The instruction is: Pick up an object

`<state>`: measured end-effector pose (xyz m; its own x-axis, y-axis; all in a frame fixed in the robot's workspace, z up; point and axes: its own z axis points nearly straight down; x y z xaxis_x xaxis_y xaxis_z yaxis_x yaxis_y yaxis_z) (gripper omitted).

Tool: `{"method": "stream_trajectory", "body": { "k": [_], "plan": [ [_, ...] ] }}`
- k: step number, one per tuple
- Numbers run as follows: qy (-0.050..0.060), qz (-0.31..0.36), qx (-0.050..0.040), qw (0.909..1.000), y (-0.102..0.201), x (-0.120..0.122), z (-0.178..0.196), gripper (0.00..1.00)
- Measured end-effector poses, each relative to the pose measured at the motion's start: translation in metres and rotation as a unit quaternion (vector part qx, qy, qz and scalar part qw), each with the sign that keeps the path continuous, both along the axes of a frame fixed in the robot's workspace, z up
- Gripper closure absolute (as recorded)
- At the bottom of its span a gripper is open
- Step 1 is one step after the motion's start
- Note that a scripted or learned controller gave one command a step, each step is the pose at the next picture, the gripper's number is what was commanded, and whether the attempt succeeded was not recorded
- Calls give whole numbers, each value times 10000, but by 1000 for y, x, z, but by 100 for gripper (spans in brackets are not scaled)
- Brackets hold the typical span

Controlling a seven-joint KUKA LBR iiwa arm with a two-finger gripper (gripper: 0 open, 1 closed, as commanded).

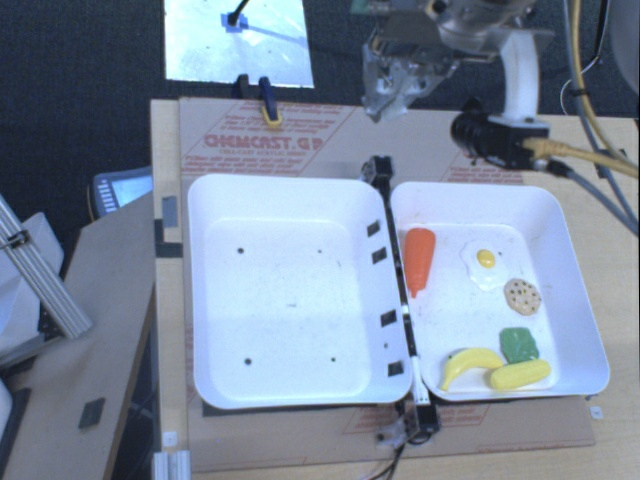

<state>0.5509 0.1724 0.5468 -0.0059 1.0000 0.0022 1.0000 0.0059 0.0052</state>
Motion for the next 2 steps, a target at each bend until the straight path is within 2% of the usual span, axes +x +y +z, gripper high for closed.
{"method": "stream_trajectory", "body": {
  "k": [1, 2],
  "plan": [
    [28, 15, -2, 10000, 26, -67, -12, 100],
    [7, 3, 4, 10000, 24, -64, 0, 100]
  ]
}}
